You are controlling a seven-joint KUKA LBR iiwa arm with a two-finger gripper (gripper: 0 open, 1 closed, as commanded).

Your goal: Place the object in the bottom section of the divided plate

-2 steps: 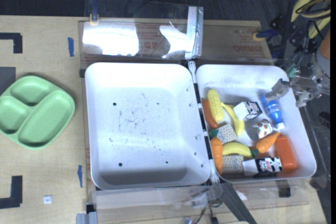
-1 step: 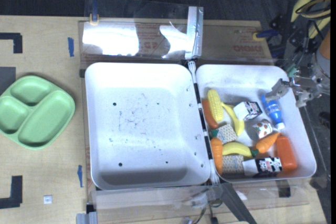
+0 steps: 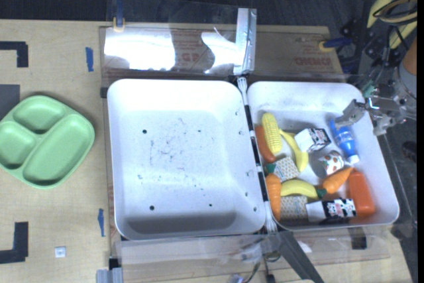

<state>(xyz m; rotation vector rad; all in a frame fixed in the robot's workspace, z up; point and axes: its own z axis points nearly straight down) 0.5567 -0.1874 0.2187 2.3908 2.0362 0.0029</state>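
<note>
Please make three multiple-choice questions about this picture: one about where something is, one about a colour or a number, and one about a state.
1. Where is the divided plate?
A. on the bench, left of both bins
B. inside the right bin
C. between the bins

2. What colour is the plate?
A. white
B. green
C. orange

3. Where are the toy foods now?
A. spread over the plate
B. piled in the right bin
C. in the left bin

Answers:
1 A, it lies on the bench beyond the left bin.
2 B, it is pale green.
3 B, the corn, the banana and the others lie together there.
</note>
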